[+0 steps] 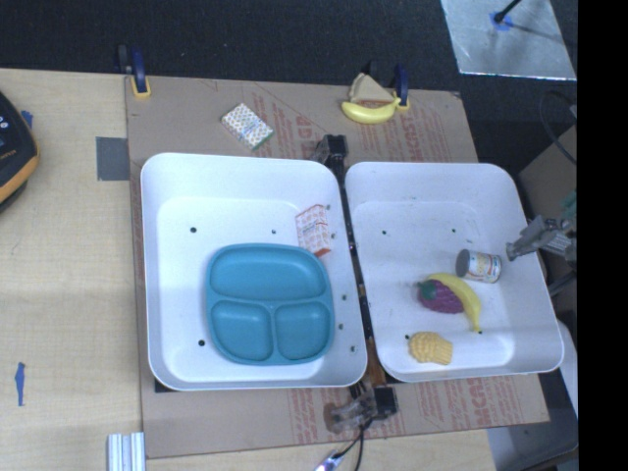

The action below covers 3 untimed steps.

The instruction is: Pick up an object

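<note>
You see the can [479, 265] lying on its side in the right bin [432, 189], long axis left-right; the gripper [531, 239] sits beside it, whether parted or closed you cannot tell.

From my remote station, I look down on a robotics test lab: two shallow white bins [245, 170] sit side by side on a cardboard sheet [294, 106] clamped to a wooden bench [59, 292], stocked with toy food such as a plastic banana [469, 297], while dark carpet [245, 18] covers the floor beyond
</note>
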Available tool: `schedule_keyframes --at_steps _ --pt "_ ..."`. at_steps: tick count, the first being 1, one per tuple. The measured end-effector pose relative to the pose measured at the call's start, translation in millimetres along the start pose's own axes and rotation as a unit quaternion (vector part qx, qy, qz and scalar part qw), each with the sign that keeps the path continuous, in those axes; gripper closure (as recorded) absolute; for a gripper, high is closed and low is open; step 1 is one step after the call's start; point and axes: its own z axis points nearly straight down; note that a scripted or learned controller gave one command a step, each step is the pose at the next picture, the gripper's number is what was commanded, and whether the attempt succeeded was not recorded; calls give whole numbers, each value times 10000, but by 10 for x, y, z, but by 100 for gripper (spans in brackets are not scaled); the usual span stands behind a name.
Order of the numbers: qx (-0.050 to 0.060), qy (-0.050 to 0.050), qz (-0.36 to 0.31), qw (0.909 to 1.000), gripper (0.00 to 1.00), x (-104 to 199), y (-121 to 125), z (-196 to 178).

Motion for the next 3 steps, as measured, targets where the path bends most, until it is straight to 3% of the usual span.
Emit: schedule_keyframes --at_steps 1,2,3 --pt "11 1 -8 10000 0 388 448 1062" --pt "-83 -40 -2 10000 0 769 295 1917" --pt "-76 -57 -12 10000 100 746 292 1813"
